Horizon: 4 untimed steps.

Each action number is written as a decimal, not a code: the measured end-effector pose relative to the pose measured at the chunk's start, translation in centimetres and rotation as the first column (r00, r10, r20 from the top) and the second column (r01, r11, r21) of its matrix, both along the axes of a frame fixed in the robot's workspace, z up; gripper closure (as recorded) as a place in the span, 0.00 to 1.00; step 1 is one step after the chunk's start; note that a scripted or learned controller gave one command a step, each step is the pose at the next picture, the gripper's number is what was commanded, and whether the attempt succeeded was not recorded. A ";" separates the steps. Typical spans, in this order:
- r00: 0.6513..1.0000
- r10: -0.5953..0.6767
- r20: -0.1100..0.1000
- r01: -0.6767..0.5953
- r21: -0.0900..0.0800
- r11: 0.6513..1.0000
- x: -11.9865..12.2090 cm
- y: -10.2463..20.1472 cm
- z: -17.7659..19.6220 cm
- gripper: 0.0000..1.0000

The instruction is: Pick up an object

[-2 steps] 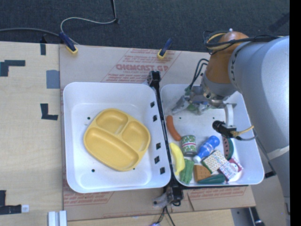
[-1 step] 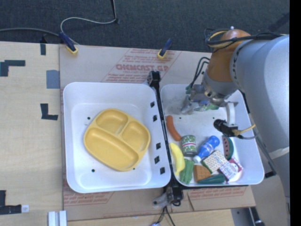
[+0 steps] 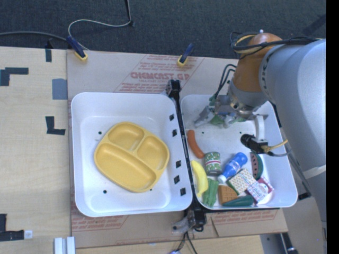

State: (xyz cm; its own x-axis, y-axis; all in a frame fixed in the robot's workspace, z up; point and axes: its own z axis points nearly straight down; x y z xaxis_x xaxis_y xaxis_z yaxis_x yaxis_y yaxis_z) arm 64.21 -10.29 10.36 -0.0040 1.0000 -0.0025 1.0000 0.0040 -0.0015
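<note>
Gripper fingers of grey metal are reaching into the upper left part of the right shallow white bin, hanging from the grey arm with its orange band that is coming in from the right. The two fingers are pointing down and to the left, and something green is showing just beside them, close under the wrist; whether it is sitting between the fingers or merely lying next to them I cannot tell, nor how far apart the fingers are standing.

Below the gripper, the objects are lying in the lower half of the same bin. An orange-red sausage-shaped piece is resting near the bin's left wall, tilted. A yellow banana is lying lower down along that wall, and a small green-labelled can is standing just beside it. A blue and white bottle is lying tilted to the right of the can. A watermelon slice with a dark green rind is lying near the right wall. A green vegetable, a checked cracker-like piece and a small pink and white packet are crowding the lower edge.

In the left shallow white bin, a yellow plastic divided tray is lying tilted.
</note>
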 end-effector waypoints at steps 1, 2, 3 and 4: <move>1.000 -0.006 -0.010 0.006 0.002 1.000 0.4 0.4 -2.0 0.00; 1.000 -0.005 -0.004 0.005 -0.002 1.000 0.5 0.4 -1.0 1.00; 1.000 -0.005 -0.005 0.005 -0.001 1.000 0.5 0.4 -1.0 0.00; 1.000 -0.004 -0.005 0.004 -0.001 1.000 0.4 0.4 0.0 1.00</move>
State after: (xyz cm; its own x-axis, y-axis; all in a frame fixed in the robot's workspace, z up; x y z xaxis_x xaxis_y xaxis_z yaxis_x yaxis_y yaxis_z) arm 64.65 -9.89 10.31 0.0004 1.0000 -0.0036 1.0000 -0.0005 -0.0066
